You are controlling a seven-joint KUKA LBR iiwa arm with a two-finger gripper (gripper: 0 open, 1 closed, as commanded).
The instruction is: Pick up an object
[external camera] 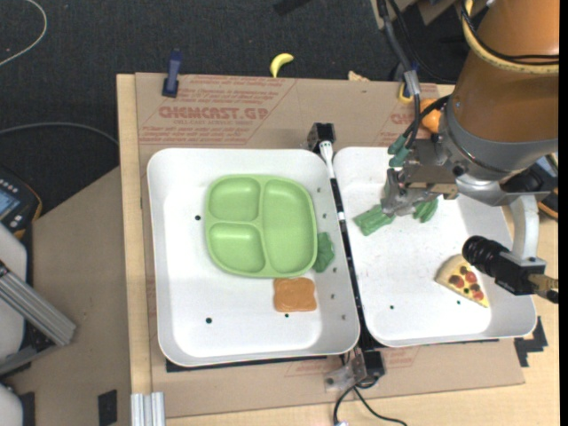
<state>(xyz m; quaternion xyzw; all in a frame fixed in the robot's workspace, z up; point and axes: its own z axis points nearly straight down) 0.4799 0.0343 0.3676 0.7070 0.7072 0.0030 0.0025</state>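
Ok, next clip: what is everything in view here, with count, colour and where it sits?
left bin: one, white, on the board
right bin: one, white, beside the left bin
board: one, brown cardboard, under both bins
divided plate: one, light green, middle of the left bin
small piece: one, darker green, left bin, against the plate's right edge
toast-like slab: one, orange-brown, left bin, just in front of the plate
long piece: at least one, green, right bin, at the gripper
pizza slice: one, yellow with red spots, right bin, near right side
banana-shaped thing: one, yellow, beyond the board's far edge
clamp: one, blue, board's far left corner
arm: one, grey and orange, from the right
gripper: one, grey, over the right bin
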